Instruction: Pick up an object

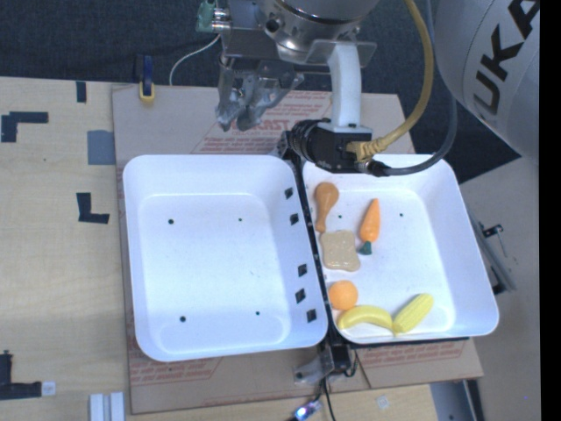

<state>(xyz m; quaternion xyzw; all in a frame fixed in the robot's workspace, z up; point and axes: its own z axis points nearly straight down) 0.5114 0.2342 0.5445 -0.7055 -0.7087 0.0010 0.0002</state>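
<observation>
I see a carrot (371, 221) lying in the right bin (438, 191), long axis nearly front to back, beside a drumstick (325, 202) and bread slice (339, 251). My gripper (247, 112) hangs beyond the bins' far edge, up and left of the carrot, holding nothing; whether it's open I cannot tell.

Arm (491, 42) cut off at top and right edges — claw (248, 108) blurred (finger gap unreadable)

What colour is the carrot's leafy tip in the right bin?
Dark green, on the orange carrot, seen in the camera view.
</observation>
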